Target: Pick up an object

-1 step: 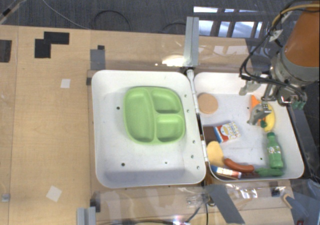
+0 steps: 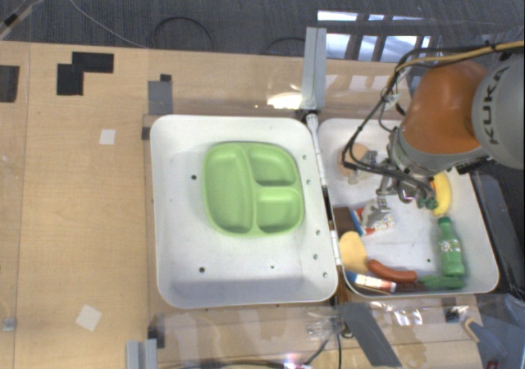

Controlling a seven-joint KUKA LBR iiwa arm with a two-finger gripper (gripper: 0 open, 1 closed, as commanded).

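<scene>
Nearest, a hot dog (image 2: 392,271) and green bottle (image 2: 449,248) lie in the right bin (image 2: 486,277); farther, a banana (image 2: 442,193) sits beside the gripper (image 2: 381,213). Jaw state cannot be told. It should perhaps descend centred on one item.

You had two white bins (image 2: 176,220), one green divided tray (image 2: 250,188), one green bottle (image 2: 449,251), one banana (image 2: 442,193), one sausage (image 2: 392,271) and one yellow rounded piece (image 2: 353,249).
</scene>
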